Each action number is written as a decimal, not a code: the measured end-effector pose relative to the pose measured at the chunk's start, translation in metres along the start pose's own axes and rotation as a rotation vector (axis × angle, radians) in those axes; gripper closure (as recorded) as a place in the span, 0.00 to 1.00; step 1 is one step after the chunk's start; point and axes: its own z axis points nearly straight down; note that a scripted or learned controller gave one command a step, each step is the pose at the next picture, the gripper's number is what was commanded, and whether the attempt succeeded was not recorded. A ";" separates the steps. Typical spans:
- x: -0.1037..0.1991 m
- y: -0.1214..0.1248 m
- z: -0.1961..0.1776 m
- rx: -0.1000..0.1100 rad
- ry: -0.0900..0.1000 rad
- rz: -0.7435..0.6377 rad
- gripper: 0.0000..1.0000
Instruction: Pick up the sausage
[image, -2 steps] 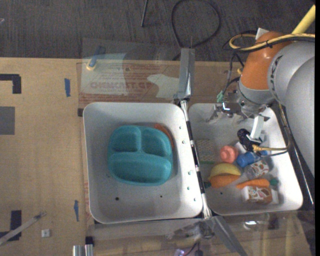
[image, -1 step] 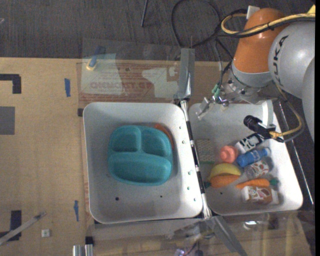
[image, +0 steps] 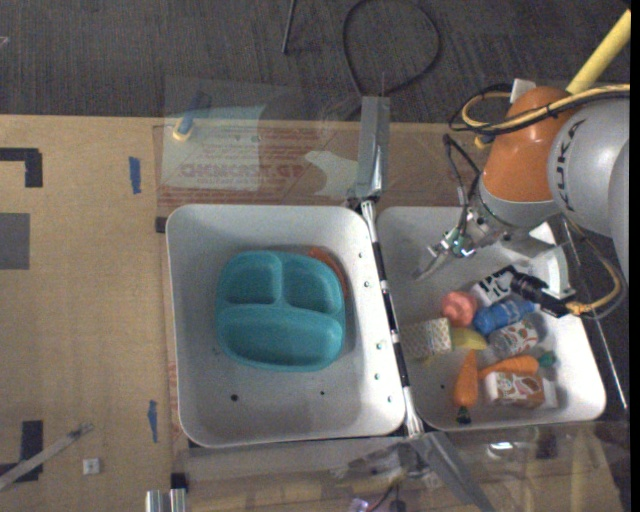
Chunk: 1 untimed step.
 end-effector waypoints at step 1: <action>-0.035 -0.032 -0.054 -0.002 -0.003 -0.273 0.00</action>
